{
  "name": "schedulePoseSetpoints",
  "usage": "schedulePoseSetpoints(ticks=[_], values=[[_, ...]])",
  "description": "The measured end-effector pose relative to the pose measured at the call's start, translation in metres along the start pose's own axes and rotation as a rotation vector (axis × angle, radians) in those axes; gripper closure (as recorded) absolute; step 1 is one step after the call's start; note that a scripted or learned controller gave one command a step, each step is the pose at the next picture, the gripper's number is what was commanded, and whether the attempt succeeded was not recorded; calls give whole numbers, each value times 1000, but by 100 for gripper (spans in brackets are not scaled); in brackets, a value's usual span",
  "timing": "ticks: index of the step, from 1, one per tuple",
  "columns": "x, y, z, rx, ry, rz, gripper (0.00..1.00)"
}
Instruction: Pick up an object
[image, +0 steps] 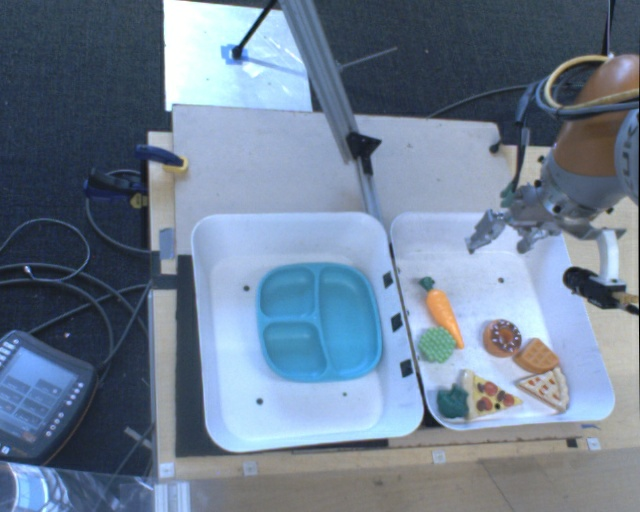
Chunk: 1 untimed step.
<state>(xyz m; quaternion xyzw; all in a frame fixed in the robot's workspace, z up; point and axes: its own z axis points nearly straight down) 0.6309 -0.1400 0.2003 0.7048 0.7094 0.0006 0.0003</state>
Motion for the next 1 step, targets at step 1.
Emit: schedulePoseSetpoints(ticks=[1], values=[[0, 0, 0, 0, 0, 0, 0]])
